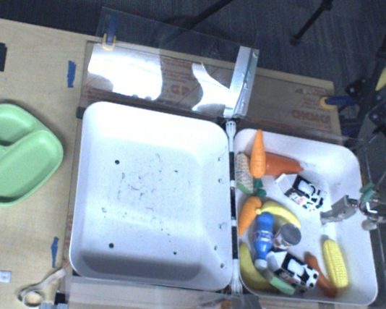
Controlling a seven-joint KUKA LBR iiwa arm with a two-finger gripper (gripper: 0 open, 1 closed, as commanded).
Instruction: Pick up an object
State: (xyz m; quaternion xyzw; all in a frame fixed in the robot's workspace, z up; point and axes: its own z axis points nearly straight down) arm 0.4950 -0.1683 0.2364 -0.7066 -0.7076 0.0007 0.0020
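The right white bin (354, 287) holds a jumble of objects. An orange carrot (258, 152) stands on end at the bin's far left, and a second carrot (284, 164) lies beside it. Against the bin's left wall rests a small corn cob (243, 169). A blue bottle (263, 236) lies across a yellow banana (279, 216) in the middle, next to a grey round cap (288, 235). One black-and-white cow toy (306, 193) sits toward the back, another (298, 272) at the front. A yellow corn cob (335, 261) lies at the right.
The left white bin (150, 194) adjoins the right one. A green divided plate (8, 154) sits on the bench at far left. A grey metal fitting (341, 209) overhangs the right bin's right rim, with cables and stands behind it.
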